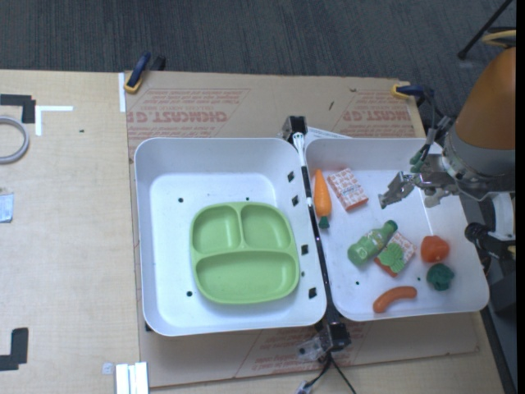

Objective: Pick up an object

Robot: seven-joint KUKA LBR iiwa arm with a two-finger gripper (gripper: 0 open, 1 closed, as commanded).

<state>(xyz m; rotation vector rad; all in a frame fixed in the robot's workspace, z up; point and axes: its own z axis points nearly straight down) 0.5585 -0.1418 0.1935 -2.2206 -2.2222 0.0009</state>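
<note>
Green bottle (371,244) lying in right bin (467,298), below and just left of hand (399,190). Hand hovering above bin floor, holding nothing visible; fingers apparently spread, though blurred.

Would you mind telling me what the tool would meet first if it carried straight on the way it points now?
The tool points toward the picture's lower left over the right bin. Going straight on, it would probably meet the green bottle first, though height is hard to judge from this view.
</note>
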